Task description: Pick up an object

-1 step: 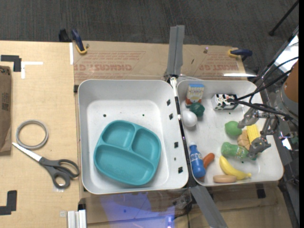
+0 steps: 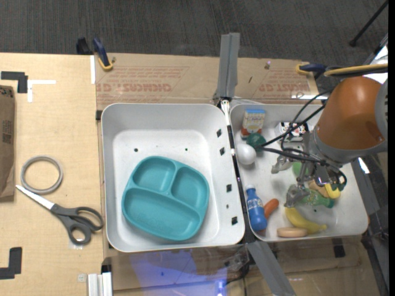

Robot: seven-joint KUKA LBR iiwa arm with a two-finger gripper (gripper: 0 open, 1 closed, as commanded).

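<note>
Camera view: The grey arm with the orange band (image 2: 350, 113) reaches in from the right and stands over the right shallow white bin (image 2: 352, 227). Its gripper (image 2: 300, 187) hangs low inside that bin, just above and beside a yellow plastic banana (image 2: 303, 220). Whether the gripper is wide, narrow or holding anything cannot be told; cables and metal parts blur the area.

The right bin also holds a blue plastic bottle with a white cap (image 2: 255, 209) near its left wall, a small orange carrot-shaped toy (image 2: 271, 206) touching the bottle's right side, and a pale pink sausage-shaped toy (image 2: 291, 232) just below the banana. A silvery round ball (image 2: 246, 155) lies near the left wall, with a dark green round object (image 2: 256, 141) just above it and a small printed carton (image 2: 253, 120) near the back wall. A yellow-green item (image 2: 325, 193) lies partly under the gripper.

The left shallow white bin (image 2: 114, 140) holds a teal three-compartment plastic plate (image 2: 165, 197).

On the table (image 2: 49, 239), left of the bins, lie grey-handled scissors (image 2: 68, 214) and a roll of tape (image 2: 41, 173), apart from each other.
</note>
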